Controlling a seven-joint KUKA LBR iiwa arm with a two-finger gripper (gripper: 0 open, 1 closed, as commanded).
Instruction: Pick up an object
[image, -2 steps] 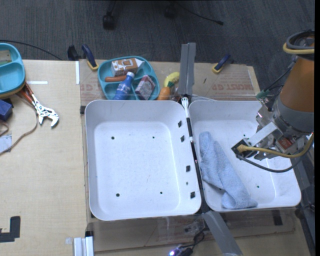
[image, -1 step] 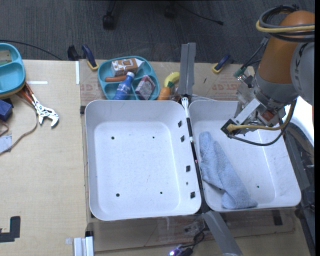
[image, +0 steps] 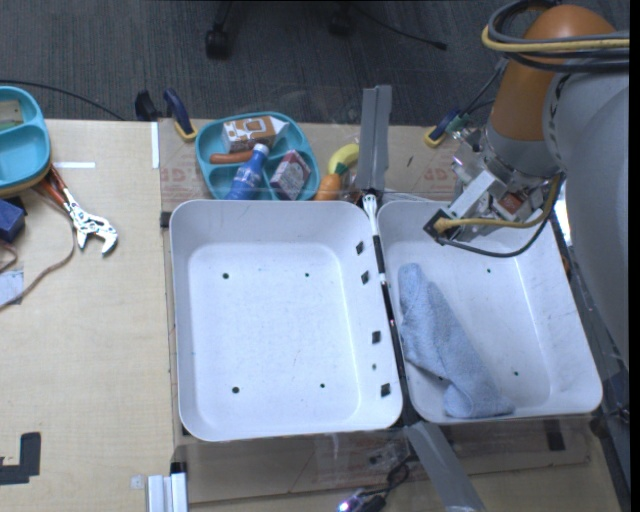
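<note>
A pale blue-grey cloth (image: 445, 345) lies crumpled in the right bin (image: 545, 300), running from its left wall toward the front edge. My gripper (image: 503, 200) hangs over the far part of that bin, above and to the right of the cloth and apart from it. The wrist and cables hide its tips.
The left bin (image: 270, 320) sits beside the right one, with a row of black clips along the divide. Behind the bins stands a teal tray (image: 258, 155) with small items, and next to it a yellow and orange toy (image: 340, 170). A wrench (image: 90, 228) lies on the bench at left.
</note>
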